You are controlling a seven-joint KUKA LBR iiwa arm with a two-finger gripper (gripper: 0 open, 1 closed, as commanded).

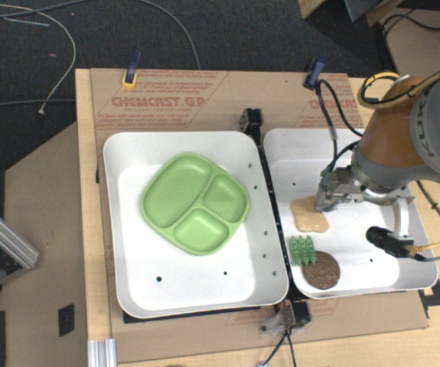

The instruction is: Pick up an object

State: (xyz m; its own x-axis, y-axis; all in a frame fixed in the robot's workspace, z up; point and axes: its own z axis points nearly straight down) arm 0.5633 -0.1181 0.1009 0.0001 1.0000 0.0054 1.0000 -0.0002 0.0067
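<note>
Now the gripper, right of middle, should drop straight onto the tan piece; its grip I cannot tell.

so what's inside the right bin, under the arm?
In the right bin: a tan flat piece, a green ridged item and a brown round disc. The gripper sits at the tan piece's top edge; the arm covers the bin floor beneath it.

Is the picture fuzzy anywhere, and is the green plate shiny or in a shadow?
In the camera view the green plate looks sharp and evenly lit, with only a soft sheen and no strong glare; the left bin shows faint, soft shadows along its rim; the hand and the things near it look slightly soft.
</note>
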